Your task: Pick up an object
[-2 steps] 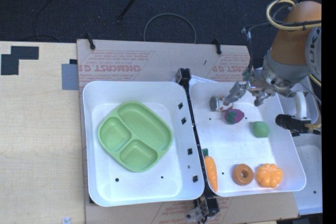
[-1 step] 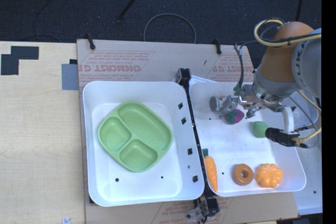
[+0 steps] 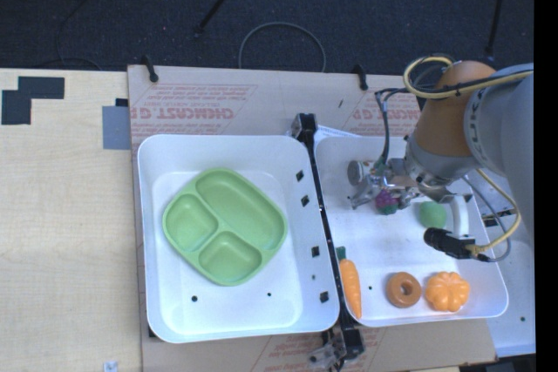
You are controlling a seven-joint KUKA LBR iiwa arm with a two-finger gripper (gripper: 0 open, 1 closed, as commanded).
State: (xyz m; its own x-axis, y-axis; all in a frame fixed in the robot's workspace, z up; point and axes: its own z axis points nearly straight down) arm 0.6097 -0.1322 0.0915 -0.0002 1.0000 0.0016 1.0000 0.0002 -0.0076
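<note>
Where bins (image 3: 166,161) sit, cardboard (image 3: 192,104).

Red print on cardboard sheet (image 3: 218,104) under bins, upside down, approx "CHEMCRST", rest illegible

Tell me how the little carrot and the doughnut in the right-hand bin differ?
The carrot is long and tapered, lying against the bin's left wall; the doughnut is a round ring with a hole, lying flat further right. The carrot is bright orange, the doughnut browner. Both rest near the bin's front edge, apart from the gripper.

Dark carpet (image 3: 131,4) with cables (image 3: 281,43) behind wooden bench (image 3: 61,231).
</note>
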